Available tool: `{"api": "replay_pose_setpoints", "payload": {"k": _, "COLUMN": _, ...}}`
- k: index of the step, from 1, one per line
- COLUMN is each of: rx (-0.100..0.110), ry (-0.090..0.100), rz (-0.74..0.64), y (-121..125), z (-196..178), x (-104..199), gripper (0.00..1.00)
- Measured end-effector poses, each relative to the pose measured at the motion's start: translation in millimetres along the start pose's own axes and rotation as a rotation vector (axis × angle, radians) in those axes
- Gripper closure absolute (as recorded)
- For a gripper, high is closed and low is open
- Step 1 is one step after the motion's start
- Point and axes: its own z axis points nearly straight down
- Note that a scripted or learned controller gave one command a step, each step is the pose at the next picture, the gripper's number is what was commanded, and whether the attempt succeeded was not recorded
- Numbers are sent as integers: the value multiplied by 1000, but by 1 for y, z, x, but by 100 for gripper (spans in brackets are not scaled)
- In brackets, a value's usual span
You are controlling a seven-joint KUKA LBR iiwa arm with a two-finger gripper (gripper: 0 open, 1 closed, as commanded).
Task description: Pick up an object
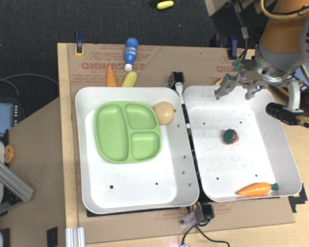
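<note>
Arm poised over the right bin, nothing picked yet.

In the left bin (92, 189) a green tray (127, 131) lies with a tan ball (165, 112) touching its 2 o'clock corner; both sit well apart from the arm. The right bin (216, 179) holds a small green-and-red piece (230, 136) near its centre and a carrot (255, 189) against the rim at 5 o'clock. The gripper (239, 88) hangs over that bin's 12 o'clock edge, fingers spread apart with nothing between them. The green-and-red piece looks the better target: it stands free of the walls, toward 6 o'clock from the gripper. A sound grasp would centre the spread fingers over it, descend straight, and close only once they straddle it. The carrot, hugging the rim, leaves little finger room.
</note>
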Motion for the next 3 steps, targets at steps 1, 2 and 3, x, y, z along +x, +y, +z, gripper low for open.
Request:
{"api": "replay_pose_setpoints", "payload": {"k": 1, "rx": 7, "ry": 1, "rz": 3, "y": -19, "z": 159, "x": -27, "gripper": 0}}
{"api": "replay_pose_setpoints", "payload": {"k": 2, "rx": 6, "ry": 1, "rz": 4, "y": -75, "z": 151, "x": -38, "gripper": 0}}
{"api": "replay_pose_setpoints", "payload": {"k": 3, "rx": 0, "ry": 0, "rz": 1, "y": -72, "z": 151, "x": -37, "gripper": 0}}
